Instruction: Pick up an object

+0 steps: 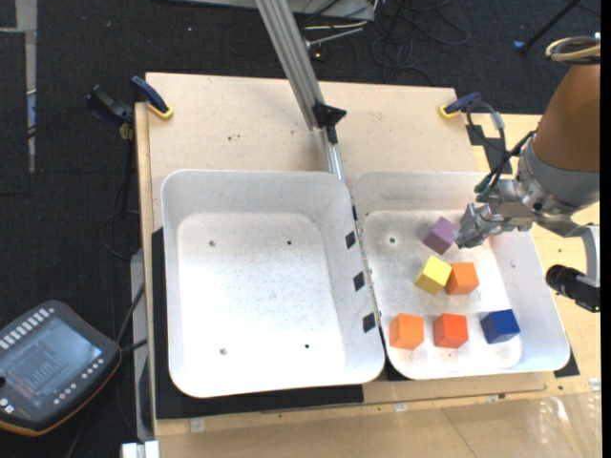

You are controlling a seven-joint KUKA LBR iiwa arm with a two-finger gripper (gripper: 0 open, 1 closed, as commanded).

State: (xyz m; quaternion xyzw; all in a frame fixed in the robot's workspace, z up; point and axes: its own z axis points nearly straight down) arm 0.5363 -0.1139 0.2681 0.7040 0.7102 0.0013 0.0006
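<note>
bench (pixel 248 113) bears two white bins (pixel 191 256), dark floor (pixel 67 27) around.

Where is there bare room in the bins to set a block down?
The left bin has open floor wall to wall. In the right bin, the strip along the far wall is bare. Crowded: purple block by the gripper, yellow block, three orange blocks, blue block.

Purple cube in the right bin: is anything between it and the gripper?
Nothing visible. The gripper sits right beside the purple cube, on its right. The yellow cube and nearest orange cube lie below, off that line.
</note>
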